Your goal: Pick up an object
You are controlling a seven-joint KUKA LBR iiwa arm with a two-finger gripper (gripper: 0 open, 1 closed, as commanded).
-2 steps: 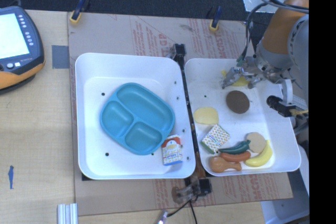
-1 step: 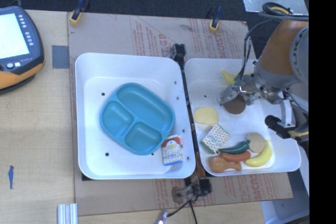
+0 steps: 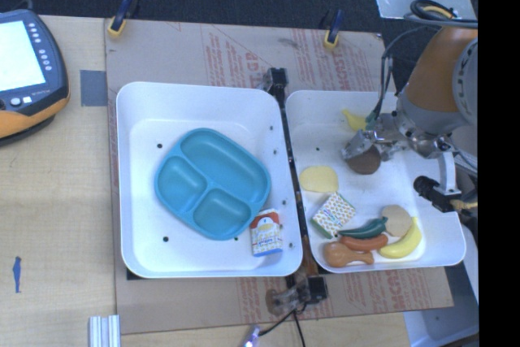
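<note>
White right bin (image 3: 455, 252); tool (image 3: 363, 149) low over brown object (image 3: 366, 163).

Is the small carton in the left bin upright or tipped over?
Tipped. The carton lies on its side on the left bin's floor, its printed face up, beside the blue tray.

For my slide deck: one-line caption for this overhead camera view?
Grey KUKA arm's gripper lowered at a brown round object in the right white bin; blue divided plastic tray lies in the left white bin.
</note>
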